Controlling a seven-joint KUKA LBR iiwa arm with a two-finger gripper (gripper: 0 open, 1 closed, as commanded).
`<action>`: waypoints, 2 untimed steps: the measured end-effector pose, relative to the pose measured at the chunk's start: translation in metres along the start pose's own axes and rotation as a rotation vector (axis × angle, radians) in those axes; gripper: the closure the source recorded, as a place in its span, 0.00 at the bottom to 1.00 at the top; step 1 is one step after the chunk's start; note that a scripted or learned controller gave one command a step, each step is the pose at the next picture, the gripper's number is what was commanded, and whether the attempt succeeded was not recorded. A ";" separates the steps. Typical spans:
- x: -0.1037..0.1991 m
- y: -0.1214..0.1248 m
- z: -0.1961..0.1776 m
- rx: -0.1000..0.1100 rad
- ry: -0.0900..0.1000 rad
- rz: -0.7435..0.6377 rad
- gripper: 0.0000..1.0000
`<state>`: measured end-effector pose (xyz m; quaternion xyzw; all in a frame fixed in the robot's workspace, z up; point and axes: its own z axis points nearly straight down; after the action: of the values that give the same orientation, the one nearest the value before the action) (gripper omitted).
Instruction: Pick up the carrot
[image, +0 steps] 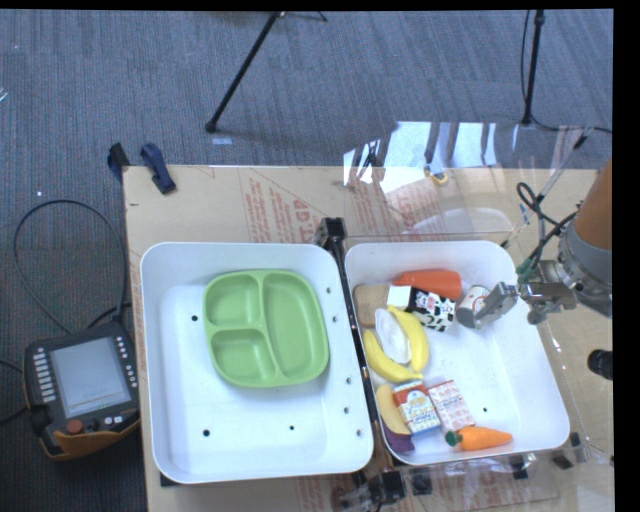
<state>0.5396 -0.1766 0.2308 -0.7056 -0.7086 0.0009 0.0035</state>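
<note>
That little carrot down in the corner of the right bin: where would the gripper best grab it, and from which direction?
Probably across the thick orange middle of the carrot, coming straight down from above. It lies flat along the right bin's near wall, green tip beside the small cartons, so fingers should close across its narrow width.

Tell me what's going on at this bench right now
A robot arm reaches in from the right over the right bin, which holds toy food. Its gripper sits low near the bin's upper part, beside a small cow-patterned carton and just right of an orange-red piece. The carrot lies at the bin's near edge, apart from the gripper. A banana and two small boxes lie between them. The left bin holds a green divided plate.
</note>
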 end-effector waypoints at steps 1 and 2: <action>0.123 -0.045 -0.021 0.001 0.003 -0.080 0.00; 0.213 -0.059 0.049 0.010 -0.001 0.054 0.00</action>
<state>0.4792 0.0366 0.1833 -0.7246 -0.6891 0.0049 0.0068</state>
